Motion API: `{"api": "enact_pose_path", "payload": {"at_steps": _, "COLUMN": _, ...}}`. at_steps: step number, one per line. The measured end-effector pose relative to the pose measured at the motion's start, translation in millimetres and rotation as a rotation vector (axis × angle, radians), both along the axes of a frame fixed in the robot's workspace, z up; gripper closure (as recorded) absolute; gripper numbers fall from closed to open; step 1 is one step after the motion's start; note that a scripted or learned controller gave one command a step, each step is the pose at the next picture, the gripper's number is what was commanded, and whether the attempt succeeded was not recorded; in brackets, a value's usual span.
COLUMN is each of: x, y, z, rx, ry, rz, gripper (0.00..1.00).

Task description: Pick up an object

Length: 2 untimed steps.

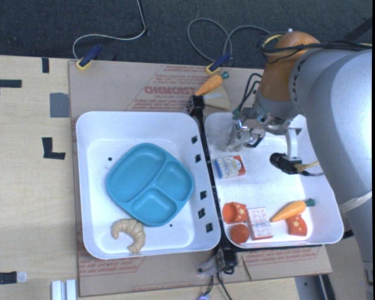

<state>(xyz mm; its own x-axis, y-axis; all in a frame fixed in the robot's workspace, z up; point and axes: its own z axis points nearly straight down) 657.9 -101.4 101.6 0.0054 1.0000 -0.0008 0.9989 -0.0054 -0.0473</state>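
Camera view, from the near rim of my right bin outward: a red tomato piece, a small carton and a carrot lie just inside that rim. Farther in lies a white packet, then bare white floor. My jaws hang beyond the packet near the bin's far wall; whether apart or together, I cannot tell. Cardboard covers the table.
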Motion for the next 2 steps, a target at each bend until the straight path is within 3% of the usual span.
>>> {"api": "enact_pose_path", "payload": {"at_steps": 1, "x": -0.1, "y": 0.2, "z": -0.1, "rx": 0.000, "ry": 0.001, "rz": 0.000, "gripper": 0.00}}
{"api": "enact_pose_path", "payload": {"at_steps": 2, "x": -54.8, "y": -8.8, "z": -15.3, "rx": 0.000, "ry": -0.052, "rz": 0.007, "gripper": 0.00}}
